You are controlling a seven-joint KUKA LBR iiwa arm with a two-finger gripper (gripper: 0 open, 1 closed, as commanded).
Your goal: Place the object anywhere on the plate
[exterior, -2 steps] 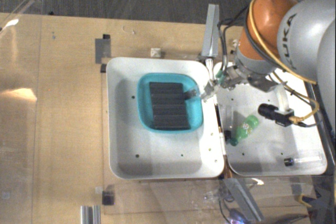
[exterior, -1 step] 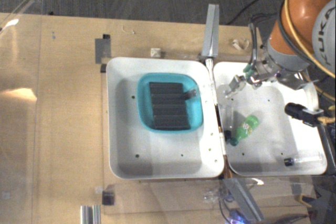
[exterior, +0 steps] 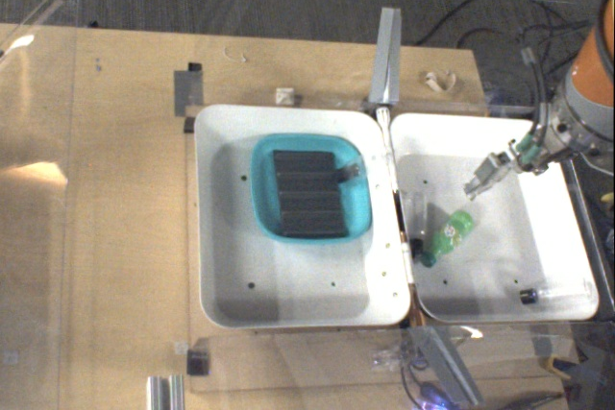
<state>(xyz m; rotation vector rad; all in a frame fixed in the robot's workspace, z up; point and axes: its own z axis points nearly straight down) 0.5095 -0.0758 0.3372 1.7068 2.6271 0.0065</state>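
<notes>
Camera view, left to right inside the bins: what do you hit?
Left bin → teal plate carrying a dark ridged block → green object in the right bin → gripper.

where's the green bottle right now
The green bottle lies on its side in the right bin, near that bin's left wall, just below and left of the gripper; the teal plate is in the left bin.
</notes>
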